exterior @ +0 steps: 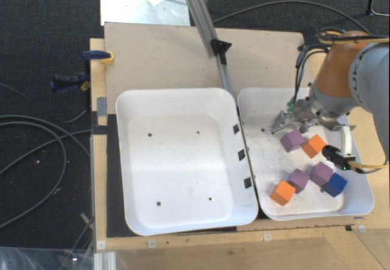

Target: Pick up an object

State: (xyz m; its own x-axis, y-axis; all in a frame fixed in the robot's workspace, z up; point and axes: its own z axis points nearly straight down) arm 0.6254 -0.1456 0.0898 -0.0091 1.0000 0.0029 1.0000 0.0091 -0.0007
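Honestly, from where I stood the gripper (291,120) was a tangle of grey metal low over the right bin (259,110), and I could not tell whether it was spread or clenched; nothing showed clearly held in it. Just at its five o'clock sat a purple cube (294,139), with an orange cube (314,145) touching that one's three o'clock side.

Further out toward six o'clock lay a looser cluster: a second purple cube (298,179), a third purple cube (321,172), a blue cube (335,184) pressed against the third at its four o'clock, and another orange cube (282,192) nearest the bin's front edge. The left bin (131,104) lay at nine o'clock of all this, on the same bench (158,55).

The worry, to my eye, was the pairing of the nearest two cubes. A descent slightly off centre looked likely to land on the seam between them, shoving one aside or pinching a corner so that it twisted out on the lift. The gripper also seemed offset toward eleven o'clock from the purple cube, so closing there might have caught only air. The cable (341,162) draped near the orange cube could have snagged too.
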